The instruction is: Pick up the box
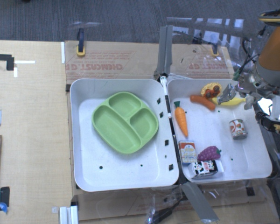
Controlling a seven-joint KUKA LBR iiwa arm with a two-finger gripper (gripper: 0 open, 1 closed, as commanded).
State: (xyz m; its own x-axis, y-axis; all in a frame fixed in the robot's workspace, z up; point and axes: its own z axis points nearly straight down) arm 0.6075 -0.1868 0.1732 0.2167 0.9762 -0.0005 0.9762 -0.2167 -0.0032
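box (187,151) lies by the right bin's (252,164) near left edge, carrot (180,118) beyond it, grapes (208,152) and a cow-print carton (205,168) touching or nearly so. gripper (231,93) hangs over the banana (232,101) at the far edge, apparently spread apart, nothing between its fingers.

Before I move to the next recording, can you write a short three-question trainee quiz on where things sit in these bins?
1. True or false: the green divided plate lies in the same bin as the carrots.
2. Which item lies directly beside the black-and-white box at the right bin's near edge? A) can B) purple grapes C) banana
3. Fill in: the end effector is over the right bin's ____ corner, by the banana.

Key:
1. False; the plate is alone in the left bin, and the whole carrot is in the right bin.
2. B
3. Far right.
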